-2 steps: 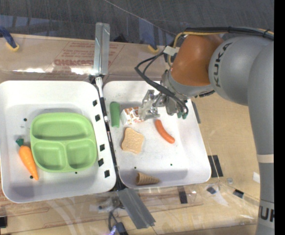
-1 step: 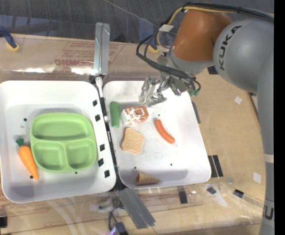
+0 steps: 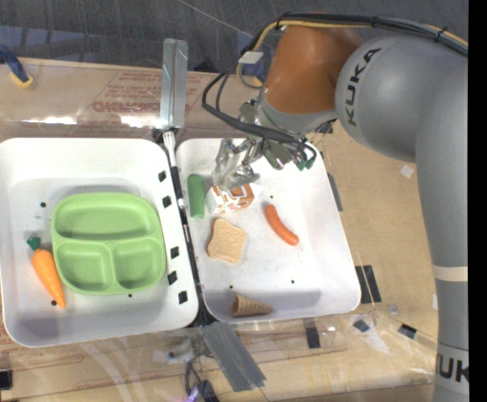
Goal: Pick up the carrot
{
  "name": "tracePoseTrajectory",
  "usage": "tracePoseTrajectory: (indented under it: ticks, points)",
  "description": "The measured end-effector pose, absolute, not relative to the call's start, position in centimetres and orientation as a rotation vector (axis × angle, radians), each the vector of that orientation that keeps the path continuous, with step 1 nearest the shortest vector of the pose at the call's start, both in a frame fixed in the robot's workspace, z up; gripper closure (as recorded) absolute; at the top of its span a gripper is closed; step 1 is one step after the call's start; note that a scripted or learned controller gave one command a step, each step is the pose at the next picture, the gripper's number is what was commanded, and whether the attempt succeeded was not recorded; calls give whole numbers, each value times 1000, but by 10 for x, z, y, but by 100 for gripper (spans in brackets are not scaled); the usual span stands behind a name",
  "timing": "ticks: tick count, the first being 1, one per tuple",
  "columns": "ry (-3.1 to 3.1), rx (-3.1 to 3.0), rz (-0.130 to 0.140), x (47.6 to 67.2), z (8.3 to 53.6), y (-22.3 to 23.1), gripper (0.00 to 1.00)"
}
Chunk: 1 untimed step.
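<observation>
Hovering in the right bin (image 3: 344, 258), the hand (image 3: 237, 174), grip state unclear, must next cross to the carrot (image 3: 48, 276) in the left bin (image 3: 9, 224).

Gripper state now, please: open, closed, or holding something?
Two-finger metal gripper: cannot be told; it hangs over the right white bin, far from the orange carrot.

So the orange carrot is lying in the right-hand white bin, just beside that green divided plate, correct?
Not quite. The camera view shows the orange carrot in the left-hand white bin, not the right one. It does lie just beside the green divided plate, against the plate's left edge.
</observation>
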<state>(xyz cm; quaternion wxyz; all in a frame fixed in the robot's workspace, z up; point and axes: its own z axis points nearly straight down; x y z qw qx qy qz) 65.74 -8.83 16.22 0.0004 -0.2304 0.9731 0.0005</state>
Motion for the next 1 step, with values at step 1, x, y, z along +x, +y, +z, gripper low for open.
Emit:
tracePoseTrajectory:
  ticks: [1]
  points:
    - [2888,-1223,-4,658,177,-147,100]
